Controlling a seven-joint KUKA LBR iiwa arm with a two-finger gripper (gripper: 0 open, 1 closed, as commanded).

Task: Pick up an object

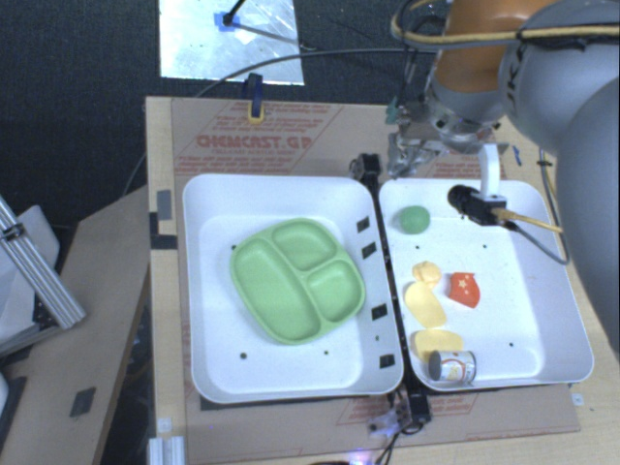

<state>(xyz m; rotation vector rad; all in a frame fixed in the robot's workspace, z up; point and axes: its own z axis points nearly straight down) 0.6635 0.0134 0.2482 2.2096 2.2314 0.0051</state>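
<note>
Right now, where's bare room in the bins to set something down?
Right bin: bare floor right of the red piece. Left bin: strips around the plate, widest along the near edge. Crowded: right bin's left side, ball through yellow pieces to can.

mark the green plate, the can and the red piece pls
Plate (276,298), camera view, floor of its large compartment.
Can (451,366), camera view, middle of its side.
Red piece (464,289), camera view, its centre.
</note>
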